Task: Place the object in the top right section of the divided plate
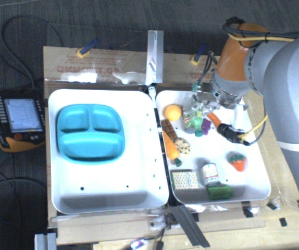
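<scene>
Divided plate lies in left bin

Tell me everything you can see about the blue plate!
The light blue plastic divided plate lies flat in the left shallow white bin, toward its upper half. It is a rounded rectangle with raised ridges splitting it into three sections: two small ones along the top and one wide one below. All three look bare and shiny. Nothing touches it but the bin floor.

The divided plate — light blue, rounded, three sections — lies flat in the left bin's upper half. Its top right section sits bare, beside the smaller top left one.
</scene>
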